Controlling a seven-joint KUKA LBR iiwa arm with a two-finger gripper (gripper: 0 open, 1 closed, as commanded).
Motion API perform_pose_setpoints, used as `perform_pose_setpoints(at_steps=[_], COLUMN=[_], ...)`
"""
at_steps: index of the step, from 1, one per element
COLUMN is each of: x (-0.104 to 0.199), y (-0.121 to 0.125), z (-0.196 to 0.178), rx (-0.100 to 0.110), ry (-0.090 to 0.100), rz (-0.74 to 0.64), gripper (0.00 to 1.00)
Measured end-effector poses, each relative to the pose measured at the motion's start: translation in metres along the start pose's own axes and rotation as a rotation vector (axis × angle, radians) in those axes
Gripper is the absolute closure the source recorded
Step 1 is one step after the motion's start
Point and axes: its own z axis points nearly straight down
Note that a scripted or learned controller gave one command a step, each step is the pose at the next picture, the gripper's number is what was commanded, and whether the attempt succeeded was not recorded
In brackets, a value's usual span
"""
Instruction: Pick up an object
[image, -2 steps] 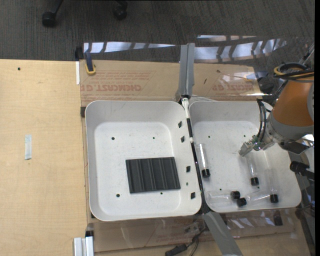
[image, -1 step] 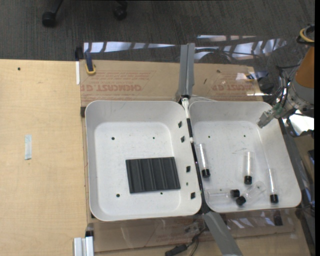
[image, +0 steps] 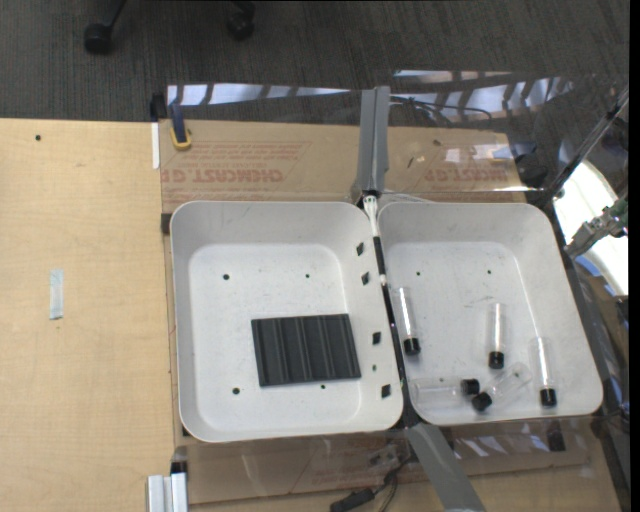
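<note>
Nothing picked up yet
Capped tubes (image: 494, 334) lie loose in the right bin (image: 545, 225), a black ridged tray (image: 305, 349) in the left bin (image: 190, 300); the whole pick remains

Even bright light, glare at right edge.

1. Black ribbed slab (image: 306, 349): flat rectangle with lengthwise grooves, lying in the left bin (image: 200, 400), slightly below centre.
2. Clear tubes with black caps, all lying flat in the right bin (image: 560, 250):
   - tube A (image: 407, 321) along the left wall, cap toward the front.
   - tube B (image: 494, 334) mid-bin.
   - tube C (image: 543, 368) near the right wall.
   - tubes D (image: 445, 387) and E (image: 500, 388) at the front, caps close together.
</note>
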Motion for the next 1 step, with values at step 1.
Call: perform_pose_setpoints(at_steps=[1], x=[-0.0083], y=[0.0226], z=[0.054], rx=[0.001], ry=[0.001], rz=[-0.047], gripper=[1.0])
